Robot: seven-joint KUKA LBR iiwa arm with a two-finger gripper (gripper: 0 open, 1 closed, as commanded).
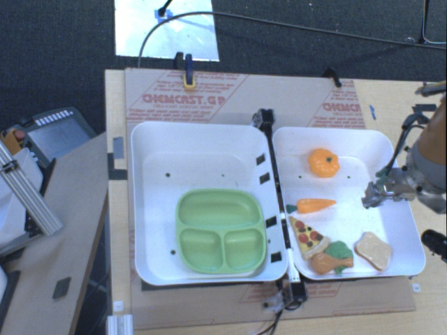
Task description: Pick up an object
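The right bin (349,142) holds toy food. An orange pumpkin (324,162) sits at the back, a carrot (316,205) lies near the middle, and a pizza slice (308,235) lies below it. At the front are a chicken drumstick (324,262) against a green leafy piece (341,250) and a slice of bread (374,250). My gripper (373,196) hangs over the right side of this bin, right of the carrot and above the bread, with nothing seen between its fingers.
The left bin (160,152) holds a green divided plate (221,229). A black divider (274,187) runs between the bins. Cables and a white sheet (166,19) lie beyond the bench, and equipment stands at the left.
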